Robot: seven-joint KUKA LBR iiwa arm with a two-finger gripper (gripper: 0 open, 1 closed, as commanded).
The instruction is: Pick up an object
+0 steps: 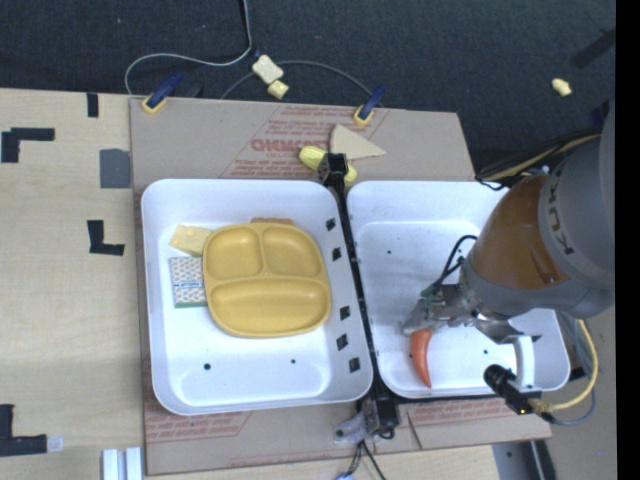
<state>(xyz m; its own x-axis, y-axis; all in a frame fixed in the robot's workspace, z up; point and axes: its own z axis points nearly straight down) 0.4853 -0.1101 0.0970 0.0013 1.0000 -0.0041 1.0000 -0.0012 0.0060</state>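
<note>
Small orange-red curved carrot-shaped plastic piece (pixel 422 354) lies in the right white bin (pixel 400 218), near its front wall, touching or just under the claw (pixel 428 318). The claw sits low over the piece's upper end; cannot tell its state, the wrist hides it. Piece looks light, stiff, smooth, probably slippery and prone to roll; best hold is across the thicker upper middle, not the tapered tip. Left white bin (pixel 160 268) holds a yellow 3-compartment plastic tray (pixel 266 278), with a pale yellow wedge (pixel 188 238) and a small patterned card (pixel 186 280) beside it.

Bare floor left of orange carrot (pixel 422 356).
</note>
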